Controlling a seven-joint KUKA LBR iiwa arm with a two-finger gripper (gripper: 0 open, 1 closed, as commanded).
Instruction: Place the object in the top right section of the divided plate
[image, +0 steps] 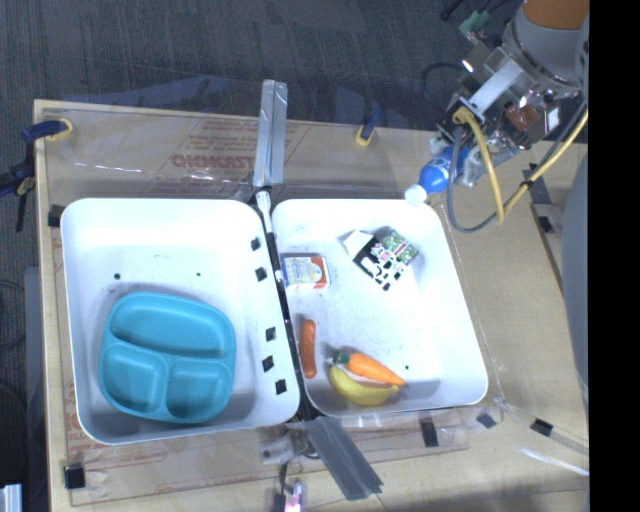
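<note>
A blue divided plate (168, 356) lies in the lower part of the left bin (150, 230), with one long section across its top and smaller ones below. The right bin (440, 300) holds a small red and white carton (303, 271), a black, white and green patterned box (382, 256), a red sausage (308, 348), an orange carrot (372, 369) and a yellow banana (358, 390) under the carrot. My gripper (438, 176) hangs above the far right corner of the right bin, outside its rim and away from every object. Nothing is seen in its grasp.
A metal divider bar (270, 130) stands between the bins at the back. Yellow and blue cables (480, 190) loop from the wrist beside the right bin. Clamps sit along the front edge of the bench (340, 460).
</note>
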